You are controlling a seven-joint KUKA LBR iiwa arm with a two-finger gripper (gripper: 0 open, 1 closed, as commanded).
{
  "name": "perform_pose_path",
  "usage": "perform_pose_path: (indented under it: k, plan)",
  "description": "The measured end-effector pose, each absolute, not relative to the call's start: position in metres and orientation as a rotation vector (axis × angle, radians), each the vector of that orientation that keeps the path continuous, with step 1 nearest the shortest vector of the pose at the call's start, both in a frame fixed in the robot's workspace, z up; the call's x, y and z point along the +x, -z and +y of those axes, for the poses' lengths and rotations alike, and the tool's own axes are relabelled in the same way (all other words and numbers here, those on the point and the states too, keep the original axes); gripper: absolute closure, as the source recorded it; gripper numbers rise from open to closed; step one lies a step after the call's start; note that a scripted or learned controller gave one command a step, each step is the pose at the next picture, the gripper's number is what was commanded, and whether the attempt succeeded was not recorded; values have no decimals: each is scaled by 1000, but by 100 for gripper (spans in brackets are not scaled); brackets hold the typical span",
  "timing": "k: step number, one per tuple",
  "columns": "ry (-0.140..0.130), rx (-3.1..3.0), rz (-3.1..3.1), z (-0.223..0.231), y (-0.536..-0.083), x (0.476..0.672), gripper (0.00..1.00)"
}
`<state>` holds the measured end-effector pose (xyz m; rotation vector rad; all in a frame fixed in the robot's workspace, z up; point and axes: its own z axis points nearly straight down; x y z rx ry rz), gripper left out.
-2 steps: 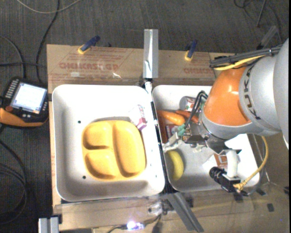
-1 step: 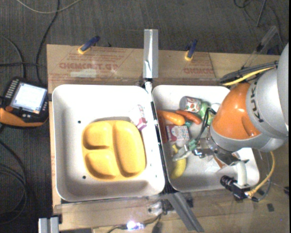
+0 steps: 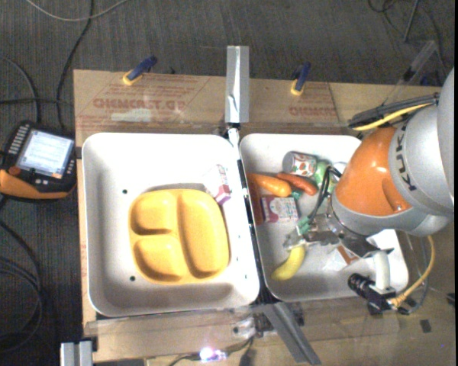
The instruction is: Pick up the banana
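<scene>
A yellow banana [image 3: 288,264] lies in the right bin [image 3: 320,290], near its front left corner, curving up to the right. My gripper [image 3: 308,237] is low in this bin, directly over the banana's upper end and very close to it or touching it. The grey and orange wrist hides the bin's right half.
Behind the gripper lie two orange carrots [image 3: 273,184], a pink packet [image 3: 278,209] and a small can [image 3: 300,163]. The left bin [image 3: 107,166] holds a yellow compartment tray [image 3: 180,233]. A teach pendant [image 3: 35,161] rests left of the bench.
</scene>
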<state>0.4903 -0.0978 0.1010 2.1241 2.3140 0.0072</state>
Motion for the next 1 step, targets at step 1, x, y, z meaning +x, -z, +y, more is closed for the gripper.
perform_pose_path:
  k: [1]
  plan:
    - [8, 2274, 2167, -58, -183, 554, 100]
